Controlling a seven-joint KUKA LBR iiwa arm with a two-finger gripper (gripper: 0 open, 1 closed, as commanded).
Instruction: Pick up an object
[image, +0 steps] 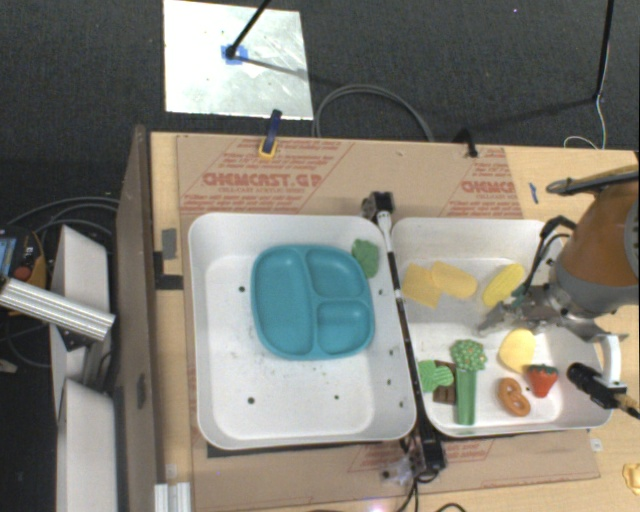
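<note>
Tool (505, 318) low in right bin (480, 232), among toy food, probably choosing target. Finger spread: cannot tell, nothing seen between them. Nearest candidates: yellow round piece (517, 350) just beside tool, corn (502, 283) near. Broccoli (466, 380) and pretzel (514, 397) lie toward front edge. Blue divided plate (312, 301) fills left bin (215, 330), so picking there looks less likely.

Crowded right bin, roomier left bin

Toy foods packed the right bin (470, 232); the left bin (220, 300) lay open around the blue divided plate (311, 301) and green piece (366, 257).
</note>
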